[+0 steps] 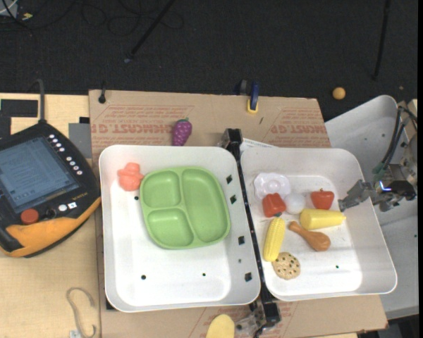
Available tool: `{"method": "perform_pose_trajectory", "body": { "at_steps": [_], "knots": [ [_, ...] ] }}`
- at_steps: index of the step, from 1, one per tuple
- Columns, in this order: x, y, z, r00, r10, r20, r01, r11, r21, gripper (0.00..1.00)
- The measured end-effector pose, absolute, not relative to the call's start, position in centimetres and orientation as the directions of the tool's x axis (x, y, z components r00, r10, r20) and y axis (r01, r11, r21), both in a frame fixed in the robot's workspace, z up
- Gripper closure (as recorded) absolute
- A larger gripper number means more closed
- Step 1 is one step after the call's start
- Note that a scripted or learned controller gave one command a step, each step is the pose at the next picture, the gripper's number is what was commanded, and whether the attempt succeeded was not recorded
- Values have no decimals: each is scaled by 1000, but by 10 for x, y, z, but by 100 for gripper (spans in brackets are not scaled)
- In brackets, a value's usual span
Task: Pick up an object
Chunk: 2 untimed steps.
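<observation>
Gripper sits at the right bin's right rim, can't tell its finger state, and honestly the toy food there, banana, drumstick, corn, lies so crowded it could nudge a neighbour and miss.

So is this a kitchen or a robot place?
Probably a robot lab. The food looks like plastic toys lying in a white bin, a control pad sits beside the bins, and cables run across the dark floor.
</observation>
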<state>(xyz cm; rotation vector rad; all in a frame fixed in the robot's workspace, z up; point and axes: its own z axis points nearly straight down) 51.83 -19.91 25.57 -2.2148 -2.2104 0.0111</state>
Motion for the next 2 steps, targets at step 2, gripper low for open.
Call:
{"method": "perform_pose_trajectory", "body": {
  "at_steps": [2],
  "knots": [
    [524,-199,198,-2,1000,3,1000,2,-7,0]
  ]
}}
